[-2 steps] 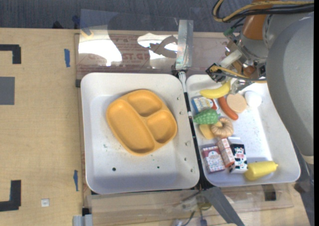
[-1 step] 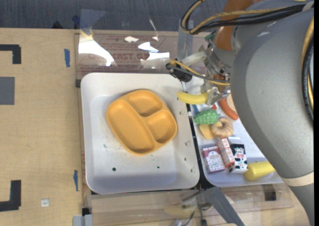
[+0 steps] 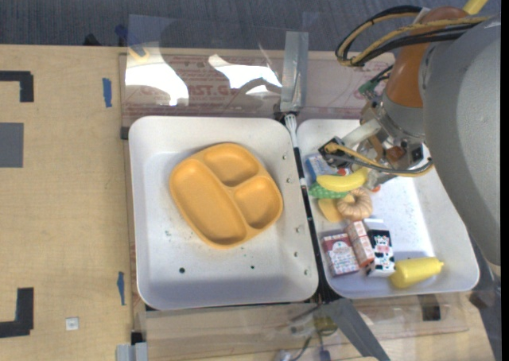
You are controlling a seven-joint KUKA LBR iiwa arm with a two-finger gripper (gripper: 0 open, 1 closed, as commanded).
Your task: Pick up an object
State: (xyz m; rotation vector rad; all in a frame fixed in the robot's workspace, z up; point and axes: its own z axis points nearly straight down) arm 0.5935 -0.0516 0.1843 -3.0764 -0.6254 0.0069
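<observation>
The arm (image 3: 469,113) fills the three o'clock side, its gripper (image 3: 362,157) low over the right bin (image 3: 445,224); whether it is spread or pinching I cannot tell. The left bin (image 3: 151,216) holds a divided orange tray (image 3: 227,192). Candidate objects cluster at the right bin's nine o'clock edge: a banana (image 3: 340,182) touching the gripper's tip, a doughnut-like pastry (image 3: 355,206) just below, small cartons (image 3: 358,248) and a yellow bottle (image 3: 416,270) toward five o'clock. A good attempt probably centres on one item, clear of neighbours, before lifting.
</observation>
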